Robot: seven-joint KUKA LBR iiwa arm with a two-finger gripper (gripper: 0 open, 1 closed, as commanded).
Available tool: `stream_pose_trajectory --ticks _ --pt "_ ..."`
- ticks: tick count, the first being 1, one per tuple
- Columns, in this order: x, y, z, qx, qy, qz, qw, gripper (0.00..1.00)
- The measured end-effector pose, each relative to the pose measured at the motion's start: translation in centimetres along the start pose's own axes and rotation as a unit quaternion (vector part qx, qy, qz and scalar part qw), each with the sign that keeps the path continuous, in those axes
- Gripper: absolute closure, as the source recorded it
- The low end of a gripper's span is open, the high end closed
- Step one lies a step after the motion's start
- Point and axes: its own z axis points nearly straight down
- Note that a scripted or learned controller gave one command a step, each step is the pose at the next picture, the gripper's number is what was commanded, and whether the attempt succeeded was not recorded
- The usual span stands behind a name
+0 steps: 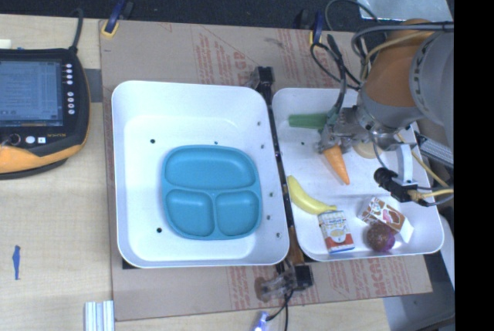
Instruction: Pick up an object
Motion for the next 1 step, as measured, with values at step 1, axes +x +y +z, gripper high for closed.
stream_pose_trajectory --ticks 1 --pt "6.67 -2.08 -9.05 -0.003 0.001 0.002 1.0 1.0"
